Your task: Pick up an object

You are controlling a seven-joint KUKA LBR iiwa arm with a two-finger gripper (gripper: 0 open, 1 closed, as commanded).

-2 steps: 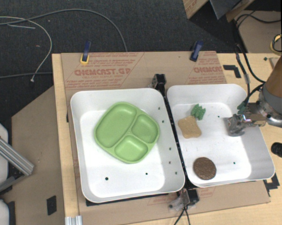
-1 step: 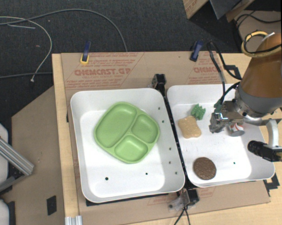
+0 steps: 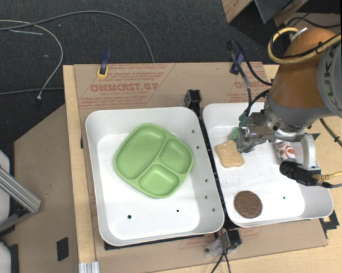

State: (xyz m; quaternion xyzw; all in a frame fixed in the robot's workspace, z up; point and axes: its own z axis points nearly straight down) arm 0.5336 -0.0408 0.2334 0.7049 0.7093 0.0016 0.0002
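Camera view: pincer [image 3: 242, 137] — grip unclear — beside a flat, tan, lumpy cookie [image 3: 229, 154].

Around my station, listed:
- Floor [image 3: 156, 27]: dark carpet, grey-black, on the far side and left of the counter.
- Counter [image 3: 77, 181]: topped with brown cardboard sheet printed in red lettering along the far edge.
- Loose cables [image 3: 61, 50]: thin, pale grey, curling over the carpet at upper left.
- Blue clip [image 3: 104, 61]: on the cardboard's far edge.
- Cardboard box [image 3: 239, 3]: at top, right of centre.
- Metal rail [image 3: 13, 186]: silver, slanting at far left.
- Light: even, soft shadows.
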